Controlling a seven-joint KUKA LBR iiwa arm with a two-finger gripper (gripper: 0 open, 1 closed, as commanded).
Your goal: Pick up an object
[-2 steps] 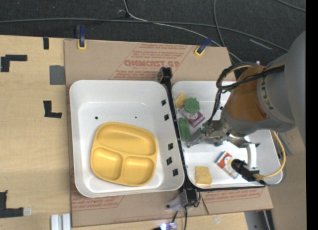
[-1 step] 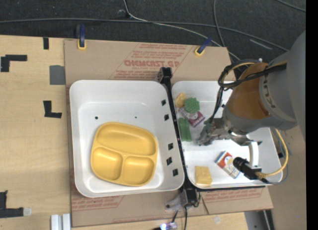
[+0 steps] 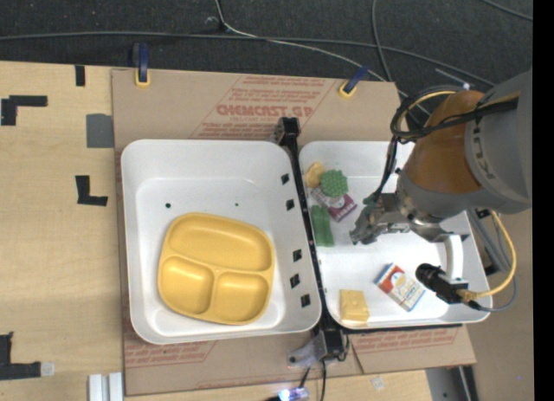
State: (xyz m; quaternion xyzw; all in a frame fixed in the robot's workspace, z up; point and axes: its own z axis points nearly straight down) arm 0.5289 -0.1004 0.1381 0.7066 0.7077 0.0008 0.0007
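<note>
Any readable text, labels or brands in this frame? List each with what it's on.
"CHEMCAST GP": red print on the brown board behind the bins; the smaller red lines around it are too blurred to read.
Small box in the right bin: printed face, too small to read.
Purple packet: print unreadable.

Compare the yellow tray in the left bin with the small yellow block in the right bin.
The yellow tray is far larger than the yellow block and takes up much of the left bin; the block takes a small spot near the front wall of the right bin. The tray has three compartments; the block looks like one solid piece. The tray lies alone; the block shares its bin with other small things. Both are yellow and lie flat.
</note>
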